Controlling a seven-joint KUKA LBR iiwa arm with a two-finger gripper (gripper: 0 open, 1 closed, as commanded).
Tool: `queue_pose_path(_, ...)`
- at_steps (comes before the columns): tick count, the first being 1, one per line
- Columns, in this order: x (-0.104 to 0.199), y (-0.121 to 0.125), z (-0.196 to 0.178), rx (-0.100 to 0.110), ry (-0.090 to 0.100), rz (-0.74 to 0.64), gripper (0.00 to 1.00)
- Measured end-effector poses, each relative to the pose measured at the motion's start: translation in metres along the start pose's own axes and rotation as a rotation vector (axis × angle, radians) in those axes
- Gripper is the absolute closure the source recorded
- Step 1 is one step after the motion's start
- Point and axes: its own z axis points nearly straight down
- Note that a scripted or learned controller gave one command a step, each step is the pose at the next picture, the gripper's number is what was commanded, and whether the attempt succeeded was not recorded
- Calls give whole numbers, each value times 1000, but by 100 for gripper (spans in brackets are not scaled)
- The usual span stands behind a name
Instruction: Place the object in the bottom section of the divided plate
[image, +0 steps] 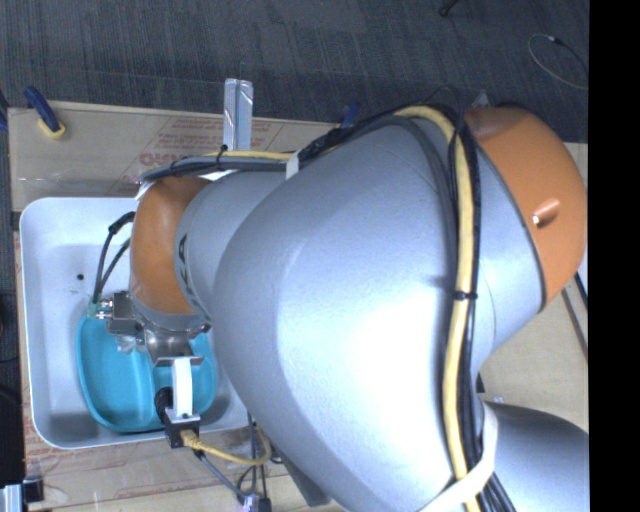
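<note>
My claw (155, 345) hangs over the turquoise plate (108, 385), and my own wrist covers it from above. Whether it is spread or pressed together I cannot tell, nor whether it carries anything. The plate lies inside the white bin (50, 260) at the view's left, in the end of that bin nearest the bottom of the view, with its rim just beside the bin's wall there. Its left and lower parts are visible as a smooth, rounded blue surface. The rest is under me, so I cannot tell which section I stand above. Just over the wrist sits my orange band (160, 250), and from it my grey arm (350, 320) swells toward the right, taking up most of the view. The bin's floor beyond the plate is bare white, apart from a small dark speck (80, 278). Past the bin's far wall runs the brown bench (120, 135), printed with faint red lettering. A blue clamp (42, 112) with a yellow tip grips its far left corner, and an upright metal post (238, 112) stands at the far edge. Behind all of it lies the dark floor (300, 50).
</note>
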Motion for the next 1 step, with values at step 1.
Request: queue_pose_path(1,30,52,-167,-6,1,-243,100)
